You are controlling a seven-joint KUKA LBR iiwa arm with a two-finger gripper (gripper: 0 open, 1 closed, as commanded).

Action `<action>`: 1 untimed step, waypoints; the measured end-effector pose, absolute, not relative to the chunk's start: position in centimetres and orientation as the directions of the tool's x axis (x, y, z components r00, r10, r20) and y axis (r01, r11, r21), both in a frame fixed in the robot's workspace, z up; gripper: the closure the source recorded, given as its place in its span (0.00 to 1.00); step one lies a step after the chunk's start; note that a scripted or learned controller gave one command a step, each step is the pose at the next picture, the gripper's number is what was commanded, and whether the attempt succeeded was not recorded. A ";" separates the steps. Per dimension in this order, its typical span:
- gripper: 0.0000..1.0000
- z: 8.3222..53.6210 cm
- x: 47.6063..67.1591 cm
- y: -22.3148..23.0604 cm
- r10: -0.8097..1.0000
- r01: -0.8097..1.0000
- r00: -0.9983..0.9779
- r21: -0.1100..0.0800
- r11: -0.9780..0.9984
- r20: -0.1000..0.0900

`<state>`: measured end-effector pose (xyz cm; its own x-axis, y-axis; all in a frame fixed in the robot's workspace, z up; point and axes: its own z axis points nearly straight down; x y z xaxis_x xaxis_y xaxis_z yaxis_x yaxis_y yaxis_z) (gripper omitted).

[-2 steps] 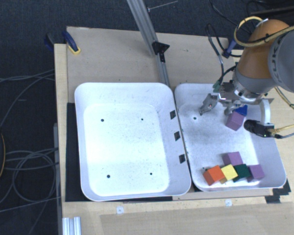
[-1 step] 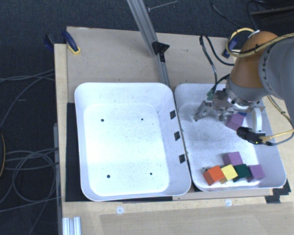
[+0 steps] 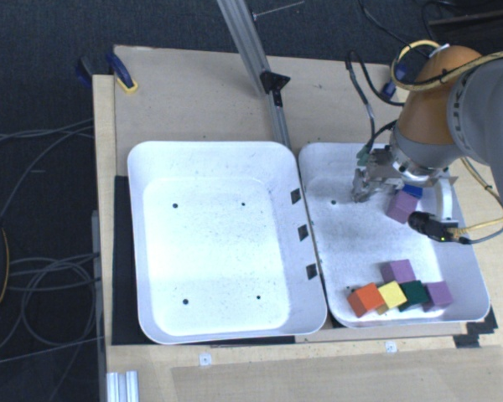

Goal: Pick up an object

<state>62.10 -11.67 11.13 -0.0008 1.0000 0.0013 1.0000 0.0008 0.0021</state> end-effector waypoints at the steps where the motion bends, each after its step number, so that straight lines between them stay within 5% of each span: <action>1: 1.00 15.7 62.6 -11.1 1.000 1.000 -0.002 0.006 0.002 0.000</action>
